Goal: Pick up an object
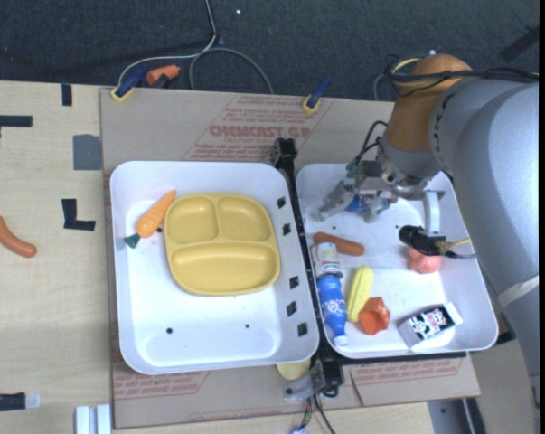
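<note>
The gripper [358,199] hangs low over the right bin [466,301] (upper part), above the hot dog [338,242]; whether its fingers are parted I cannot tell.

You're looking at a robotics lab, not a home. The surface [37,179] is pale wood with black tape marks [73,215], and a cardboard sheet [245,125] is clamped [147,78] to it under two white bins [127,333]. A cable [220,48] runs over dark carpet [91,16]. The props look like toy food: a carrot [155,215], a sausage [13,236], a yellow plate [222,243].
</note>
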Tool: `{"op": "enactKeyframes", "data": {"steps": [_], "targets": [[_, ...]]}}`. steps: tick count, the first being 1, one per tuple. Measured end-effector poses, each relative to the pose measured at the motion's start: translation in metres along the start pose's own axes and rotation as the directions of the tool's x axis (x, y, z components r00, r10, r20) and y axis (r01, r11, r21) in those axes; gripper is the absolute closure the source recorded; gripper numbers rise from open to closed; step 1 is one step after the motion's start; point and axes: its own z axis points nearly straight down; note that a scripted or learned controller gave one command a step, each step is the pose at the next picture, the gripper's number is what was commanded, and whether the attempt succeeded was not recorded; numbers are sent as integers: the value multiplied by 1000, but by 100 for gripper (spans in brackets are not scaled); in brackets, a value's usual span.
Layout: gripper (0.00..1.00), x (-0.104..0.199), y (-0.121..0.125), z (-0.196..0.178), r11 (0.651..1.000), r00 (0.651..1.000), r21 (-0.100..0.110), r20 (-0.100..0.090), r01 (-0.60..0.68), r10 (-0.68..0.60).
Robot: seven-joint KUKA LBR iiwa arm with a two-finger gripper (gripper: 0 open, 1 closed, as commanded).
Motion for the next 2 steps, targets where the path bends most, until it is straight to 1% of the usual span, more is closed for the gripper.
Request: {"op": "enactKeyframes", "data": {"steps": [1, 2], "targets": [[0, 11, -1, -1, 1000, 1000, -7, 25, -6, 7], [0, 13, -1, 0, 1000, 1000, -8, 27, -9, 9]]}}
